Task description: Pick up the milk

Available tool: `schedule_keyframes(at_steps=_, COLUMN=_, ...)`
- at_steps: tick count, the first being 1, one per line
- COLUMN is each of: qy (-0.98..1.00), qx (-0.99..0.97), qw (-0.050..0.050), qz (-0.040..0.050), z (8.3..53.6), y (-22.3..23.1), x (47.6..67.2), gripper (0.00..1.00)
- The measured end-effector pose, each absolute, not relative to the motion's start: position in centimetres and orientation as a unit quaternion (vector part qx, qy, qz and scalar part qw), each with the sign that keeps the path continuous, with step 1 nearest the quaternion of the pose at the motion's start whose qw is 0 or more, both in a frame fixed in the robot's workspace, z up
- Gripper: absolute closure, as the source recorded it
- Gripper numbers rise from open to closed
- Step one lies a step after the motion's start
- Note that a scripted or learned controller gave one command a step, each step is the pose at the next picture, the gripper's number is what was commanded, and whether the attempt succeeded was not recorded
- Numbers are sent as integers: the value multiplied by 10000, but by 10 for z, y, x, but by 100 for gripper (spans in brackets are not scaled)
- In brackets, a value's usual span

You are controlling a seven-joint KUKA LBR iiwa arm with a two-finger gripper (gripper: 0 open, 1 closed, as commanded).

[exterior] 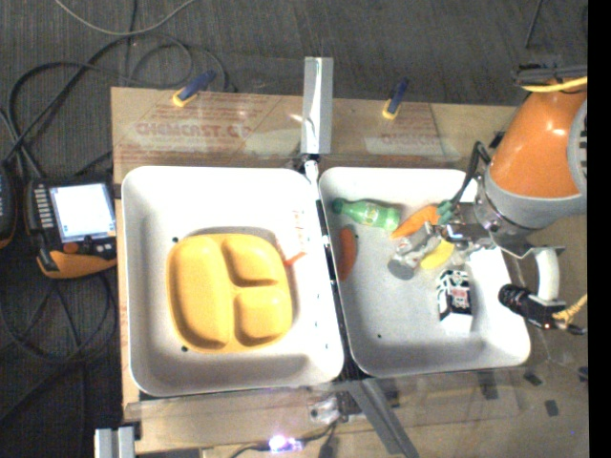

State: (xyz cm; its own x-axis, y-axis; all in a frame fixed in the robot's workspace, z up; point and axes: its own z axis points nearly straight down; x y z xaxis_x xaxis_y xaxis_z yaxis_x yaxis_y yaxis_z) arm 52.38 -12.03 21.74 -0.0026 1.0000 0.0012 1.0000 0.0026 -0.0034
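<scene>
Bins (143, 284) on cardboard-covered bench (220, 127), cables (86, 27) around.

A single fixed camera hangs above the counter (277, 127) and looks down at a slight slant, from far enough away to take in both white bins whole. The left bin (143, 256) fills the centre-left of the frame, the right bin (382, 332) the centre-right. The counter's far edge runs across the upper third, with dark carpeted floor (115, 55) and cables beyond it along the top and down the left side. The arm (539, 160) enters from the right edge, its orange band at the upper right.
</scene>
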Motion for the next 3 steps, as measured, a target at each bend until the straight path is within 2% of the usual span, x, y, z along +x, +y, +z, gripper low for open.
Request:
schedule_keyframes(at_steps=1, qy=-6748, qx=-7380, qw=10, qz=13, z=168, y=-195, x=513, gripper=0)
schedule_keyframes(at_steps=2, qy=-6757, qx=-7372, qw=22, qz=9, z=177, y=-194, x=514, gripper=100)
schedule_keyframes(at_steps=3, qy=-6757, qx=-7372, qw=23, qz=10, z=177, y=-194, x=514, gripper=0)
